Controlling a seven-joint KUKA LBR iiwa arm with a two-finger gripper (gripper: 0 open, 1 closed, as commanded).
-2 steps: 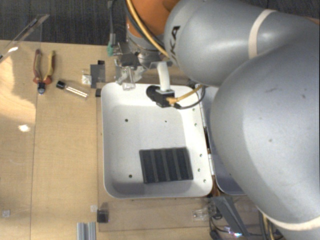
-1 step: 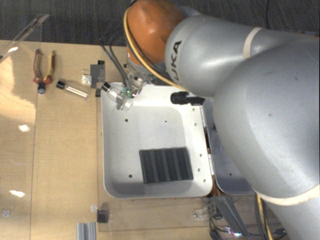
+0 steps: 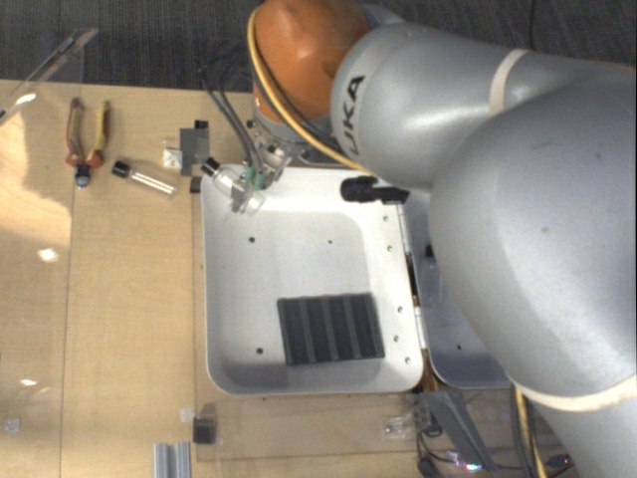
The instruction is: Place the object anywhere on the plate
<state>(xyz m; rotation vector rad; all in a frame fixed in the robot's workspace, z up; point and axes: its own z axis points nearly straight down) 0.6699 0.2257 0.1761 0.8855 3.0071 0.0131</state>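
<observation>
The claw [image 3: 245, 185] is at the far left corner of the left bin [image 3: 231, 297], just over the rim. Its tip looks clear and shiny, with a small green spot. The arm [image 3: 478, 167] covers much of it, so I cannot tell if the claw is open or closed, and I see nothing held in it.

Things in the left bin, counted: one black elongated piece [image 3: 373, 189] at 3 o'clock from the claw, lying near the far rim and partly under the arm; and one dark ribbed rectangular slab [image 3: 330, 329] at 5 o'clock, flat on the bin floor near the front wall, well apart from the claw. Which of them is the object I cannot tell.

There are two white bins. Of the right bin [image 3: 450, 358] a small front corner is visible under the arm.

On the wooden bench [image 3: 119, 297], at 9 o'clock from the claw, there are one black bracket [image 3: 196, 147], one small clear tube with a black cap [image 3: 144, 175], and one pair of pliers with red and yellow handles [image 3: 86, 135]. At 6 o'clock, in front of the left bin, is one small dark block [image 3: 204, 428].
</observation>
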